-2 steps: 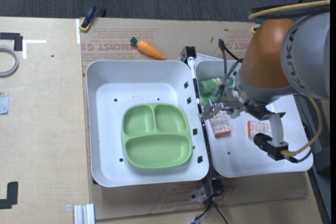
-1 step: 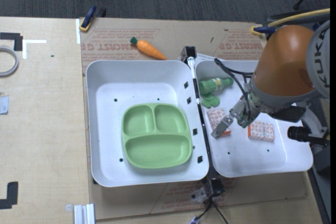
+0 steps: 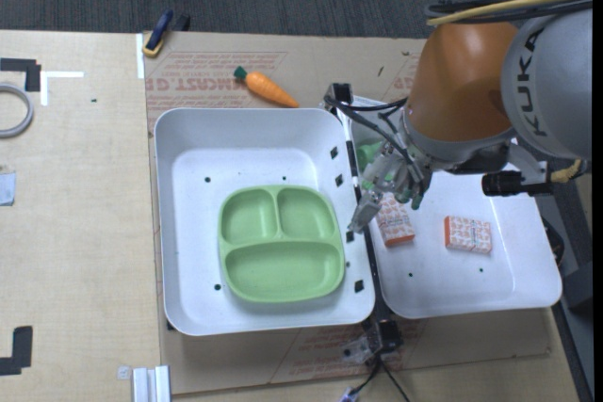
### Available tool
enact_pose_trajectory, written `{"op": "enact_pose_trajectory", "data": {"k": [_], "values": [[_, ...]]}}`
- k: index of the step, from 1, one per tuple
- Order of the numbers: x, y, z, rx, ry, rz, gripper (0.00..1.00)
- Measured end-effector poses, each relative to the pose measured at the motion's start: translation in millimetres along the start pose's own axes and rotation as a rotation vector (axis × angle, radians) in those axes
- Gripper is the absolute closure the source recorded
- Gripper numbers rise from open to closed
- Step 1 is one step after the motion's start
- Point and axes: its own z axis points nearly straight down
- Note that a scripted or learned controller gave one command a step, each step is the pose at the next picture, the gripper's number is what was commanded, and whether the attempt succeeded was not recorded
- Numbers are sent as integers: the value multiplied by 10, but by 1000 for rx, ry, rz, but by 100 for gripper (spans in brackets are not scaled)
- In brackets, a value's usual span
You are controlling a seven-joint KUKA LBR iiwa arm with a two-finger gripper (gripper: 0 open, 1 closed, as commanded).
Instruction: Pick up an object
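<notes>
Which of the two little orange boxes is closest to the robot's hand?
The orange box at the right bin's left side, right beside the hand. The other orange box lies farther right, apart from the hand.

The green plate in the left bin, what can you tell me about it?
The green plate is pale green, looks like smooth plastic, roughly square with rounded corners. Raised ridges split it into three compartments: two small at the far side, one wide nearer the camera. It lies flat, right way up, on the floor of the left bin.
</notes>
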Motion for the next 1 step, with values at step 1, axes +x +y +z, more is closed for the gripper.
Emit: {"op": "enact_pose_trajectory", "data": {"k": [1], "values": [[-49, -132, -4, 0, 0, -436, 0]]}}
